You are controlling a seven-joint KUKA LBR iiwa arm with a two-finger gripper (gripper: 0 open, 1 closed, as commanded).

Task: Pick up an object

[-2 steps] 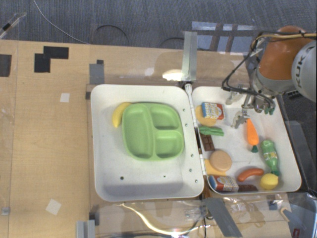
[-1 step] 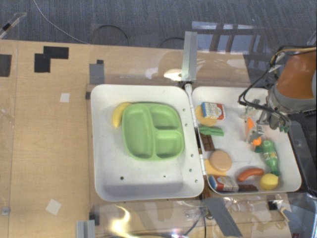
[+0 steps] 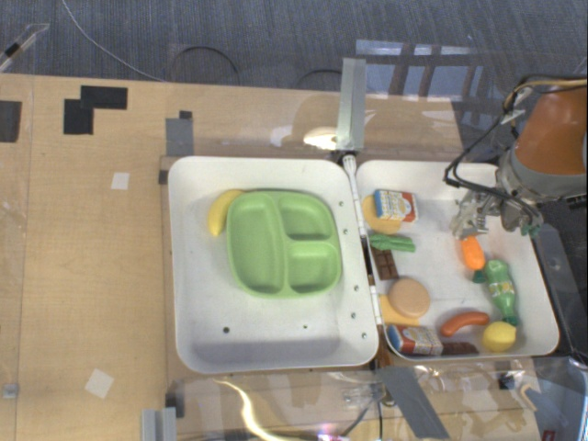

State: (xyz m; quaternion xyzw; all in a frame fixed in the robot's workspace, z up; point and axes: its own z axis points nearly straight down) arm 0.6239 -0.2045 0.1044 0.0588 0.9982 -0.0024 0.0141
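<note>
Broadly, two white bins sit side by side: the left bin (image 3: 193,338) carries a green divided tray (image 3: 280,243) with a banana (image 3: 219,211) tucked against its upper left edge, and the right bin (image 3: 537,292) is where my arm (image 3: 551,145) hangs over the upper right corner. My gripper (image 3: 484,217) points down into that bin, and my fingers look slightly parted with nothing between them, though they are small and cluttered here.

The nearest thing to me is the small orange carrot (image 3: 472,254), just below my fingertips and barely toward the bottom edge of the view. Its long axis runs roughly up-and-down in the view, tilted a little. I judge I need a short drop with my jaws closing across its narrow width.

A green bottle (image 3: 500,288) lies just beside the carrot, close enough to get nudged.
</note>
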